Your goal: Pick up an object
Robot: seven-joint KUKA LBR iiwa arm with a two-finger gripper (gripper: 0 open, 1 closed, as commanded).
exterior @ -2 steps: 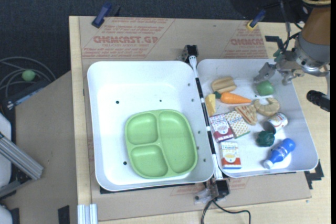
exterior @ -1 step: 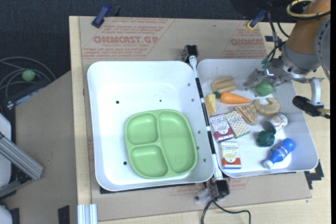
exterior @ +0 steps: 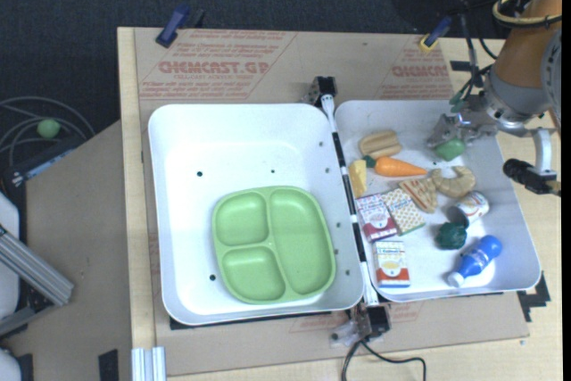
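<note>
Gripper (exterior: 453, 131) reaching down at upper right of right bin (exterior: 517, 277), hovering over green item (exterior: 451, 149); finger state impossible to tell. Nothing lifted; grasping and raising remaining.

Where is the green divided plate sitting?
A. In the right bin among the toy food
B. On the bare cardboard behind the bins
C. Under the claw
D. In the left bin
D: the green divided plate lies flat in the left bin, apart from the toy food in the right bin.
</note>
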